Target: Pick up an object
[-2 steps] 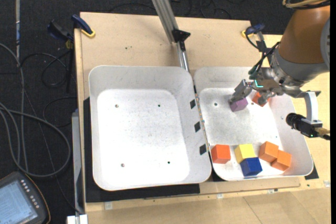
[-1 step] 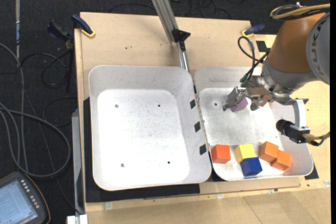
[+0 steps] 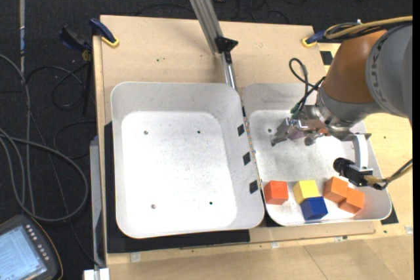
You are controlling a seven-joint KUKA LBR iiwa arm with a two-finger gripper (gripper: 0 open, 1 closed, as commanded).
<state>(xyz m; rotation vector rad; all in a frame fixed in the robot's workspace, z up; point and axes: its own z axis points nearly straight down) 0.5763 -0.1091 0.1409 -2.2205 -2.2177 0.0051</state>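
The grey arm with its orange band (image 3: pixel 351 72) reaches in from the right over the right-hand shallow white plastic bin (image 3: pixel 262 101), and its two-finger tool (image 3: pixel 289 131) hangs above the upper middle of that bin's floor, its metal parts pointing toward the divider between the bins. Whether the tool is open or closed cannot be told, as the wrist hides much of it at this slant, and no object can be seen in it. The things to pick lie along the near edge of the same bin, all below the tool and apart from it. Just below and a little to the left of the tool sits an orange cube-shaped block (image 3: pixel 276 191). Directly below the tool are a yellow cube-shaped block (image 3: pixel 305 190) and, touching its lower right corner, a blue cube-shaped block (image 3: pixel 314 208). Farther to the right of the tool, near the bin's lower right corner, are two more orange blocks (image 3: pixel 346 193), pressed against each other. A black cable fitting (image 3: pixel 351 172) hangs beside the arm, just above those two blocks. To the left of the tool lies the left-hand shallow white plastic bin (image 3: pixel 174 157), speckled with dark flecks. Both bins rest on the light wooden table (image 3: pixel 170 52).
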